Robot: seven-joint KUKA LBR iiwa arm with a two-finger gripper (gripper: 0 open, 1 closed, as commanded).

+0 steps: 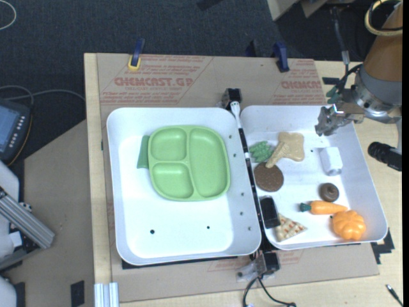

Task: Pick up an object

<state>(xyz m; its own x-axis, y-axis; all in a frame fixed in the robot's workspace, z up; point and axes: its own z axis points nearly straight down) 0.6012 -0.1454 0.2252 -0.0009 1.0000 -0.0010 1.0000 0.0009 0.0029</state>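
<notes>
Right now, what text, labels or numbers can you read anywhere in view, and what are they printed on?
"CHEMCAST G P" in red, on the brown board under the bins, upper left; the last letters are unsure.
The same red print repeats on the board at upper right, cut off by the right bin: about "CHEMCAS".
Smaller red lines above and below both prints: too blurred to read.
Nothing readable on the green tray, the toys or the arm.

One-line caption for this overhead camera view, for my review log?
Grey arm's gripper hovers over right white bin of toy food; green divided plastic tray lies in left white bin.
</notes>
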